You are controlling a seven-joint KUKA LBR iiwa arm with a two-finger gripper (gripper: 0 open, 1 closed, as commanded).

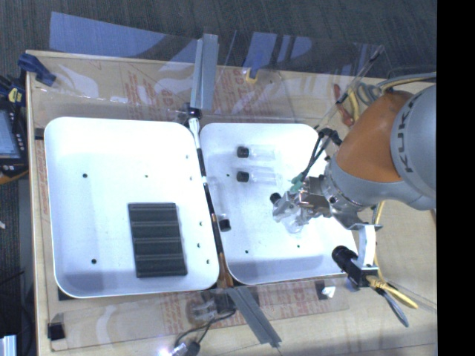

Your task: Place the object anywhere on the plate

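A white bin (267,252) is set on the table (119,316) beneath the end effector (289,211); a second bin (89,221) is seen farther to its left in view.

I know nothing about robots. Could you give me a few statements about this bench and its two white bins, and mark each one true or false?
1. The black ribbed rectangular plate lies in the white bin on the view's left. True.
2. The gripper is above that left bin. False: it is above the white bin on the view's right.
3. A small clear vial with a black cap and a second vial like it lie in the right bin. True.
4. One of these vials rests on the plate. False: both lie in the right bin, apart from the plate.
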